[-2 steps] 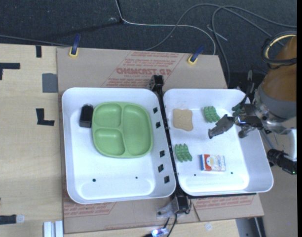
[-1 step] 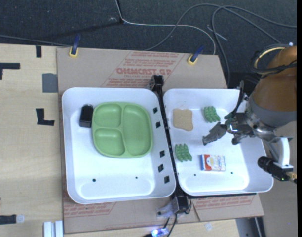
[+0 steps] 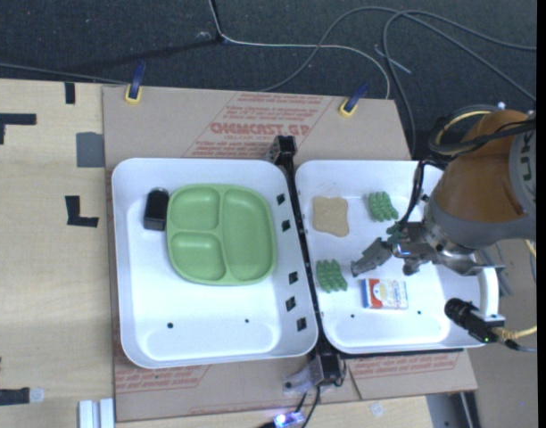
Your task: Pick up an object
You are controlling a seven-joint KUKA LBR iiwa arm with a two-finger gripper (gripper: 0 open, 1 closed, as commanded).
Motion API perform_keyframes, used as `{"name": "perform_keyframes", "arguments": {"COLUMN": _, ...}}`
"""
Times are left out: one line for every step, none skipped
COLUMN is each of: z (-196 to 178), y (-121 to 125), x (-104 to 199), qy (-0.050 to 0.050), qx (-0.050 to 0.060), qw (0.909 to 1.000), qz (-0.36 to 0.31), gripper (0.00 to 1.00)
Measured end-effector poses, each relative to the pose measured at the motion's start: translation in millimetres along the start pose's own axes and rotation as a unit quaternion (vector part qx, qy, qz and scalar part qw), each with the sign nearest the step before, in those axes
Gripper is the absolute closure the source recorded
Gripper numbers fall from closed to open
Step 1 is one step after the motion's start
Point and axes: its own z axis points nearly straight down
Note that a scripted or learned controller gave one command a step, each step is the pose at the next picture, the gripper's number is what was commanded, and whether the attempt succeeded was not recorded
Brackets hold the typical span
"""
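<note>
Objects for picking all lie in the right bin [image 3: 337, 333]: a tan slice like toast [image 3: 330, 216] toward the far left of it, a green ridged piece [image 3: 381, 206] to the right of that, a second green ridged piece [image 3: 331, 275] near the divider, and a small white packet with red and blue print [image 3: 384, 293] toward the near side. The gripper [image 3: 373, 258] hangs over the middle of this bin, between the second green piece and the packet, with its fingers apart and nothing between them. In the left bin [image 3: 139, 328] sit a green divided plate [image 3: 221, 234] and a small black block [image 3: 156, 209] just beside the plate's left edge.

Nearest candidates seem to be the packet and the near green piece. To do the grasp well, the arm probably should centre squarely over one of them before descending, since a claw straddling the gap between two things would close on air. The packet lies flat, so it likely offers little edge to pinch; the ridged green piece looks the better bet. Fingers should straddle its narrow width and stay clear of the divider.
</note>
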Motion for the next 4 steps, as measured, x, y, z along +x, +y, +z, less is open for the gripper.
{"name": "perform_keyframes", "arguments": {"z": 50, "y": -2, "x": -9, "qy": 0.000, "qx": 0.000, "qw": 1.0000, "qz": 0.001, "gripper": 0.00}}
{"name": "perform_keyframes", "arguments": {"z": 37, "y": -1, "x": -8, "qy": 0.000, "qx": -0.001, "qw": 1.0000, "qz": -0.001, "gripper": 1.00}}
{"name": "perform_keyframes", "arguments": {"z": -15, "y": 10, "x": -6, "qy": -0.001, "qx": -0.005, "qw": 1.0000, "qz": -0.001, "gripper": 1.00}}
{"name": "perform_keyframes", "arguments": {"z": -24, "y": 10, "x": -6, "qy": 0.000, "qx": -0.003, "qw": 1.0000, "qz": 0.000, "gripper": 1.00}}
